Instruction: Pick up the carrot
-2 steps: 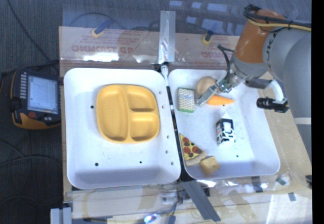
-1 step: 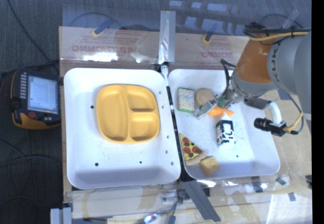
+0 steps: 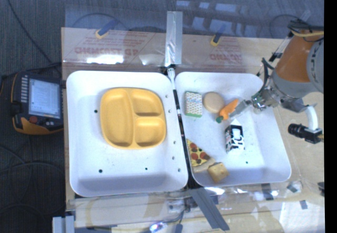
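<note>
Two shallow white bins sit side by side on the bench. The left bin (image 3: 79,174) holds one thing, a yellow divided tray (image 3: 133,117) with three compartments, lying near its middle.

The right bin (image 3: 274,166) holds six things, which I place from the carrot (image 3: 228,109). That one carrot, orange with a small green end, lies tilted in the upper middle of the right bin, its green tip pointing down and left. Touching it on the left is one round tan bun (image 3: 212,102). Further left, near the wall between the bins, sits one pale packet (image 3: 193,104) with a green edge. Just below the carrot lies one black-and-white carton (image 3: 234,138). Well below and to the left rest one pizza slice (image 3: 197,155) and, beside that, one tan cube of bread (image 3: 217,172).

One arm reaches in from the right, with its orange band (image 3: 294,62) up above. Its gripper (image 3: 251,103) hangs just right of the carrot's thick end, a thin finger (image 3: 241,106) stretching toward it. I cannot tell whether the jaws are spread or closed, nor whether they touch the carrot.
</note>
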You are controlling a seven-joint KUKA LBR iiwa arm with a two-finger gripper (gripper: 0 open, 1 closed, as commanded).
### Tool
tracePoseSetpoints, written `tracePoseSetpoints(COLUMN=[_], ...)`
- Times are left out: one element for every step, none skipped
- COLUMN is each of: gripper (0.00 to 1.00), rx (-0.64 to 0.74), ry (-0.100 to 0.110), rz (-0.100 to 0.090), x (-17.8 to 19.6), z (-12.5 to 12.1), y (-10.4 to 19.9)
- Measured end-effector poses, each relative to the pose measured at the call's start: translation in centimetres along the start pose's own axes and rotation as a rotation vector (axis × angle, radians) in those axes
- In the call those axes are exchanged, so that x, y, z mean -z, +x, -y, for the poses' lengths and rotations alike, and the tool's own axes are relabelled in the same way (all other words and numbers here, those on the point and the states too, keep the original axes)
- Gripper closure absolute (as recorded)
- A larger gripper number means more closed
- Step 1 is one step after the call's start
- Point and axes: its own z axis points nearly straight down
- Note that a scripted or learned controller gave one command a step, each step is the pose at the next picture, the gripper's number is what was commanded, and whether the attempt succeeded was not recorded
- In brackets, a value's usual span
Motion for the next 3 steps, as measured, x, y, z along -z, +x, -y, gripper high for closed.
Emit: tracePoseSetpoints(gripper=[0.0, 0.0, 0.0], rx=[0.24, -0.047, 0.155], ry=[-0.007, 0.006, 0.001], rz=[0.008, 0.004, 0.004], x=[-2.8, -2.9, 3.6], z=[-5.8, -8.7, -7.7], y=[3.6, 5.9, 1.9])
